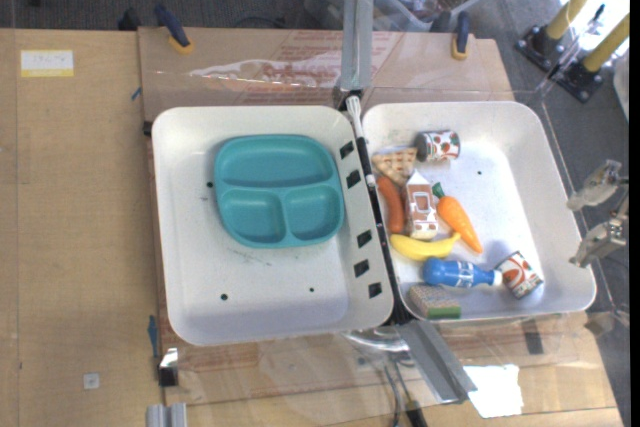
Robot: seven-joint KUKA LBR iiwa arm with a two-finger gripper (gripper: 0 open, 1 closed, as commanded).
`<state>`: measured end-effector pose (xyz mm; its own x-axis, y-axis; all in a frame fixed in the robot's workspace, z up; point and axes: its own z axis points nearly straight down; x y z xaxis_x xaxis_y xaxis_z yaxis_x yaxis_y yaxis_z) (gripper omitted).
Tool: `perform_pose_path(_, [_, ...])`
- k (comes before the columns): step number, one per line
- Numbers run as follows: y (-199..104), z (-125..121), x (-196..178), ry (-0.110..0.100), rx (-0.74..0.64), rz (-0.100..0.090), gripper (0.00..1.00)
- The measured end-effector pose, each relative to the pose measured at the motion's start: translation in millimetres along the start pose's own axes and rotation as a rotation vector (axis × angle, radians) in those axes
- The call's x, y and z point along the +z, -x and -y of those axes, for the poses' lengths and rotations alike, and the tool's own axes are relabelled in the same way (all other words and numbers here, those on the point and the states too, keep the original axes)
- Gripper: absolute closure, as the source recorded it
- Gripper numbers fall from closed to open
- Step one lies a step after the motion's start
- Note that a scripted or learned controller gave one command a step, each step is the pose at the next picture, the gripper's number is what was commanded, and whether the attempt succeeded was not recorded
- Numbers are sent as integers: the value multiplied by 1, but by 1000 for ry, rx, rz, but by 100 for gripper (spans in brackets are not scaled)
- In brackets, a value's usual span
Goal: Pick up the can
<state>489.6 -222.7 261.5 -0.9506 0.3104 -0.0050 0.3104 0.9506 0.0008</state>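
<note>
1. The gripper is hanging at the right edge, just outside the right bin; its pale fingers are blurring into the floor, so I cannot tell their state.
2. A teal divided tray is lying in the left bin.
3. Two small cylindrical cans with red-and-white labels are lying on their sides: a can at the far end, another can in the near-right corner.
4. A carrot, banana and blue bottle are lying between them.

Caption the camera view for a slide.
Two white bins: teal tray in the left, two cans among toy food in the right, claw at the right edge.
</note>
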Motion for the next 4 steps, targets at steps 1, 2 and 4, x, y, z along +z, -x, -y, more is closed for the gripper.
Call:
perform_pose_path(1, [-6, -89, 128, 0, 244, -3, 0])
perform_pose_path(2, [-17, -38, 170, 5, 105, 15, 0])
perform_pose_path(4, [58, -18, 170, 1, 102, 12, 0])
